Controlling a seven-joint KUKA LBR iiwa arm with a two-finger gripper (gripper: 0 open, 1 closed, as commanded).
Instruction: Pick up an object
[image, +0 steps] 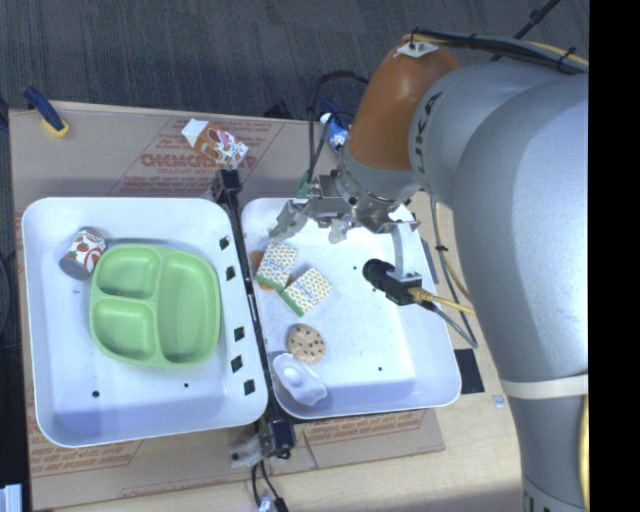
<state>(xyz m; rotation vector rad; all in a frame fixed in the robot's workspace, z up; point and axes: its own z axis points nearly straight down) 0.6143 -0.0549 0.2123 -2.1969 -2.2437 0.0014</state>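
My gripper (312, 222) hangs over the far end of the right bin (430, 375), its fingers spread open with nothing between them. Just below and left of it lie two patterned blocks, one (278, 264) near the bin's left wall and another (309, 290) beside it. A chocolate-chip cookie (306, 343) lies further toward the front. A small white cup-like object (298, 381) sits in the front left corner of that bin.
The left bin (60, 400) holds a green divided plate (156, 303) and a small patterned can (83, 252) at its far left. A small colourful carton (215, 146) lies on the cardboard behind the bins. The arm covers the right bin's far right side.
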